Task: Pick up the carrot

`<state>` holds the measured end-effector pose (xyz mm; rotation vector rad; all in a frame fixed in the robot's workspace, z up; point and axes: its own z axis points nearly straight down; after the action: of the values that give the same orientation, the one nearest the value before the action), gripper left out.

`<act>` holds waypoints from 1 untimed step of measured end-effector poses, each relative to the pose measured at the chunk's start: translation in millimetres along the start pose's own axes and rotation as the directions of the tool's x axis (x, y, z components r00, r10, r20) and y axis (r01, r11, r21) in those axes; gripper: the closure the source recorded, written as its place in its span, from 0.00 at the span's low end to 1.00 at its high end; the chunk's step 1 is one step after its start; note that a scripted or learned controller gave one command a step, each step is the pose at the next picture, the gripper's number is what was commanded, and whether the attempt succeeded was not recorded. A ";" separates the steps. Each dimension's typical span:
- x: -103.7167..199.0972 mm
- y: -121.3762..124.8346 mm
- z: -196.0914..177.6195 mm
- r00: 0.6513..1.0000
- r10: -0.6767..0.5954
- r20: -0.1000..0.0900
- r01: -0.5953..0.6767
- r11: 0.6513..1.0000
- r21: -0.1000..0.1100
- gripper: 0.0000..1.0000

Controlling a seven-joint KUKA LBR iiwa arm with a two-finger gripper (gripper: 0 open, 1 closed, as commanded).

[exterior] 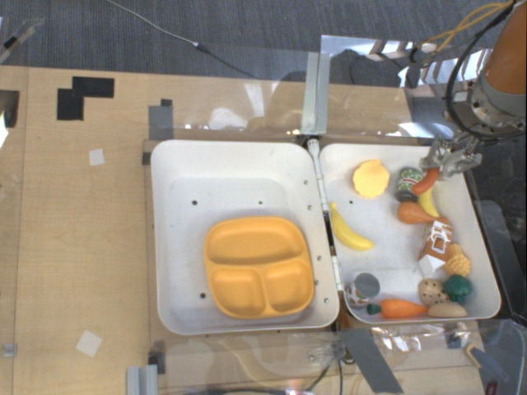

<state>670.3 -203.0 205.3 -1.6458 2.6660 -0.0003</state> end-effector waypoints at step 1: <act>0.1 -2.4 -84.2 0.998 -0.064 -0.001 0.064 0.998 0.014 1.00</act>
<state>671.8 -204.5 289.5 -1.7260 2.6065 -0.0188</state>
